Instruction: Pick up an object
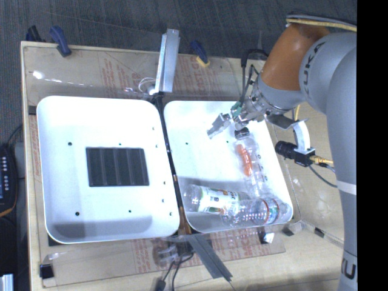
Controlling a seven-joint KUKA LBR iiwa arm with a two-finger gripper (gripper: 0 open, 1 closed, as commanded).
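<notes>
"KUKA" reads on the grey arm (327,71), whose gripper (233,121) hovers over the right bin (200,126), grip unclear, bottle labels (212,200) illegible.

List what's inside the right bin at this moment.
The right bin holds clear plastic bottles: one with an orange insert and two lying along the near wall. The tool hangs above the far part, hiding what's beneath.

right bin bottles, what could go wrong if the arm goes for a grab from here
1. The clear bottles lie packed together against the right bin's near wall, so the fingers may find no gap or hit the wall.
2. They are round and smooth; one could roll or slip out.
3. The gripper sits above the orange-marked bottle; closing off-centre could just nudge it.
</notes>
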